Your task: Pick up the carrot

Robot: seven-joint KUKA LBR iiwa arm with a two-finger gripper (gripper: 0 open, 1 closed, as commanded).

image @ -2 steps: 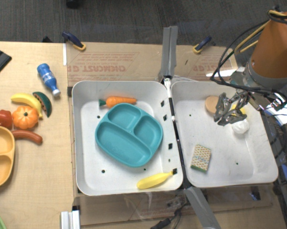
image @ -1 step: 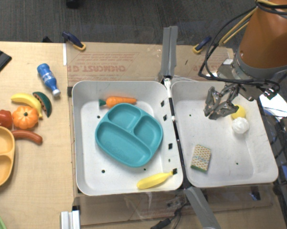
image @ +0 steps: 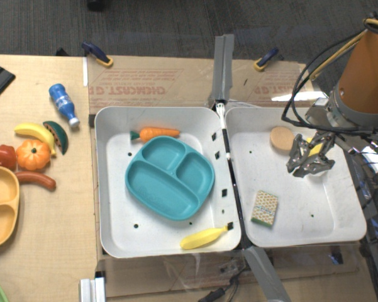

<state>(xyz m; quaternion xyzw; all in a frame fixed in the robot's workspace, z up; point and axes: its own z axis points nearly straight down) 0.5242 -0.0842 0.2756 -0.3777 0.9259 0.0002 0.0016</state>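
Dark grey carpet floor [image: 176, 11] at top; light wooden bench [image: 31, 106] below; brown cardboard [image: 151, 83] under the bins.

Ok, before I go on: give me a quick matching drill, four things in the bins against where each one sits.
Things:
1. carrot
2. banana
3. small box
4. tool

Places:
A. near edge of the left bin
B. over the right bin, far side
C. far edge of the left bin, beside the teal plate
D. right bin, nearer half

Pairs: 1-C, 2-A, 3-D, 4-B
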